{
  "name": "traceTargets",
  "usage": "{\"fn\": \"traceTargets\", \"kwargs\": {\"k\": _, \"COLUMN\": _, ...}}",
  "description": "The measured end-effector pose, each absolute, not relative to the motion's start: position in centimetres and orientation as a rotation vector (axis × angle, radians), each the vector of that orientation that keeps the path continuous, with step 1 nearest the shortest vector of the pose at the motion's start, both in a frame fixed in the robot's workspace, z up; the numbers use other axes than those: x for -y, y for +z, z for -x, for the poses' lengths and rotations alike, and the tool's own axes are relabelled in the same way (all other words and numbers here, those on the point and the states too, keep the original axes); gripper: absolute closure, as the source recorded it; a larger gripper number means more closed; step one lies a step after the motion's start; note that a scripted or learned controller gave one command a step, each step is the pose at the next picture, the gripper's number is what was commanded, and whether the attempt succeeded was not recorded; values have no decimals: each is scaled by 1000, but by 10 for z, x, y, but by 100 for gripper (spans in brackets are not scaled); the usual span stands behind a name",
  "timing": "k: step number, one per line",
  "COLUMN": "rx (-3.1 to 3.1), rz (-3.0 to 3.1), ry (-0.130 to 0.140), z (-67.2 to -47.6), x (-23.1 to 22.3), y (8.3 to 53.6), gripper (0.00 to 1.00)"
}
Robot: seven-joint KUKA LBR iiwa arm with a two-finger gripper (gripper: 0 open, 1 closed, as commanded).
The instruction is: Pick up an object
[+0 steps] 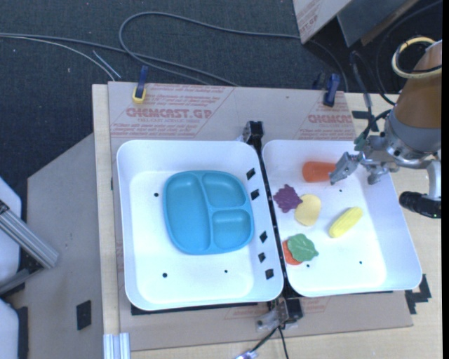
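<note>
Your tool (357, 170) hung spread wide, empty, just beside the orange piece (318, 170); you needed to centre over it before closing.

— What sort of place is this?
— A robot lab, by the look of it. A bare board (210, 112) with printed lettering is clamped (140, 91) to a bench, and two white bins (133, 210) sit on it side by side.
— Anything else?
— Loose cables (161, 35) trail over dark carpet (42, 84), and a grey arm (421, 105) with an orange band reaches in from the right. A cardboard box (316, 17) stands behind.
— And the contents?
— Plastic toy food (345, 221) and a blue divided plate (208, 210), test props rather than a meal.
</note>
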State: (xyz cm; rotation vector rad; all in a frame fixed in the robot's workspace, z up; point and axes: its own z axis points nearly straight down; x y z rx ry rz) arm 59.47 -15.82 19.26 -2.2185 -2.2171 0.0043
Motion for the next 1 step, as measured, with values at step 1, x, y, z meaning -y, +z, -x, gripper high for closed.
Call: {"fn": "traceTargets", "kwargs": {"k": 1, "rx": 2217, "rz": 2217, "ry": 4, "z": -593, "x": 154, "y": 130, "gripper": 0}}
